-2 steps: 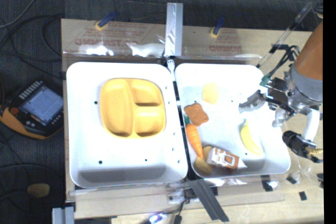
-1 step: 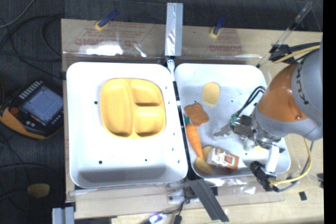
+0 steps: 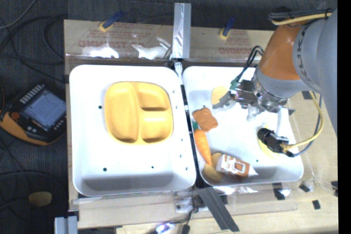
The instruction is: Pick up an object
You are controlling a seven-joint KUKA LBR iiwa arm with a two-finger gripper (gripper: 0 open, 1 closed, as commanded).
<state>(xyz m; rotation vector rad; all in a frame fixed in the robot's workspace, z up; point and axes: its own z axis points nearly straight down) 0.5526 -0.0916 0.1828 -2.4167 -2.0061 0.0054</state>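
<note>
The right bin [image 3: 293, 171] holds several objects. An orange toast-shaped piece [image 3: 204, 119] lies near its left wall, and a carrot [image 3: 202, 146] stretches below it. At the front edge an orange and white carton [image 3: 235, 167] lies beside a yellowish round piece [image 3: 210, 173]. A pale yellow object [image 3: 219, 92] sits toward the back left. My gripper [image 3: 232, 97] hangs over the bin just right of this pale yellow object, above and to the right of the toast piece. Nothing is visibly held.
The left bin [image 3: 90, 172] holds a yellow divided plate [image 3: 139, 111]. A black fitting with a yellow cable [image 3: 271, 140] hangs from the arm over the right bin's right half. A control pendant [image 3: 34, 112] lies off the bench at the left.
</note>
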